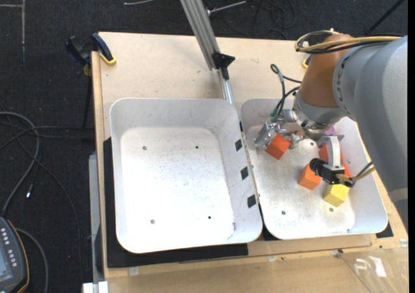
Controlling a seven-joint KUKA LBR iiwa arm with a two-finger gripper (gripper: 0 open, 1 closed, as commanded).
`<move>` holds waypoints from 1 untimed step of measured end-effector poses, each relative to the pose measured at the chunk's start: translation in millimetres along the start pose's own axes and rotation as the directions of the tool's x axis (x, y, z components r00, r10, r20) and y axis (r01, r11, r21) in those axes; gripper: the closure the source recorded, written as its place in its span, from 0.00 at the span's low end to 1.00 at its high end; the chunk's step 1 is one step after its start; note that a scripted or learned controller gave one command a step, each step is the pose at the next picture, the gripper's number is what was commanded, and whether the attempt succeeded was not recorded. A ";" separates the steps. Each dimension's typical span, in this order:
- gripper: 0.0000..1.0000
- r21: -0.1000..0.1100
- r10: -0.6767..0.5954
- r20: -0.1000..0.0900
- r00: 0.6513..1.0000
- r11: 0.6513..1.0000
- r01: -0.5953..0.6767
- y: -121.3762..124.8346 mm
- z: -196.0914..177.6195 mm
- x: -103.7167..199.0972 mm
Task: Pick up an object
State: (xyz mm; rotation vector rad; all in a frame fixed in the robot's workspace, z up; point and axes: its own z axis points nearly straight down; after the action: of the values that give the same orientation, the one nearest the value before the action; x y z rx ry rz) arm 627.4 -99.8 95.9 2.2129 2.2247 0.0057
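Observation:
My gripper (279, 140) is over the upper left part of the right bin (285, 210), reaching in from the right. An orange-red block (277, 148) sits between its silver fingers (265, 135), which are closed against its sides. I cannot tell if the block is off the bin floor. An orange block (309, 177) and a yellow block (336, 194) lie loose in the same bin, to the lower right of the gripper. A small red piece (345, 170) and a pink piece (331, 131) peek out near the wrist.
The left bin (123, 155) stands beside the right one, with their rims meeting at the middle. A slanted metal pole (198, 16) rises behind the bins. A clamp (97, 48) is on the bench's far left corner.

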 end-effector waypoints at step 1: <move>1.00 0.004 0.001 0.002 1.000 1.000 -0.001 -1.9 -9.4 -2.1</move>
State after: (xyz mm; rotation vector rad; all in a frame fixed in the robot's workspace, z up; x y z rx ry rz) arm 625.4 -101.9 105.2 2.2145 2.2243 -0.0011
